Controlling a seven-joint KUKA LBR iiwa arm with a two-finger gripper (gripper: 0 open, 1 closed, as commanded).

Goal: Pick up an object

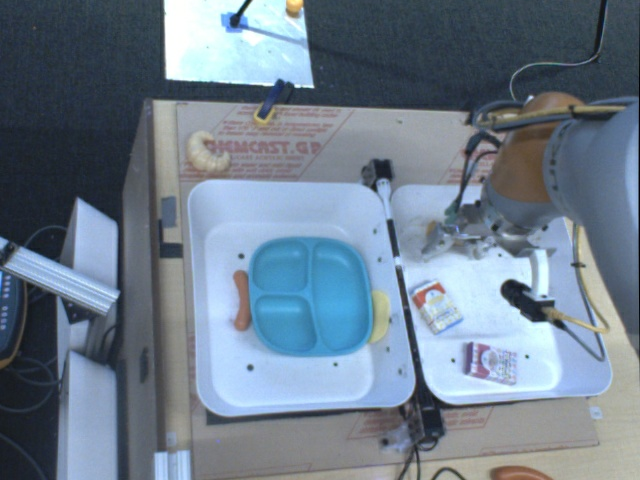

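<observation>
— White bins side by side on the surface (420, 148), and the arm (590, 158) is reaching over the right bin (590, 368). Where's the claw?
— Claw (447, 240) is at ten o'clock in that bin, close to the wall. Open or closed, I cannot tell from up here, and no item shows in it.
— And the things to pick?
— Red-and-white carton (437, 306) at six o'clock from the claw, near but apart. A second red-and-white packet (490, 362) lies flat at six o'clock in the bin, well clear of the claw.
— Over to the left bin (215, 368)!
— Blue divided plate (310, 296) in the middle. Orange sausage (241, 300) at its nine o'clock, just beside it, lying twelve to six. A yellow piece (381, 316) at its three o'clock, touching the rim.
— Outside the bins?
— A pale curled thing (208, 151) on the surface, at eleven o'clock from the left bin.
</observation>
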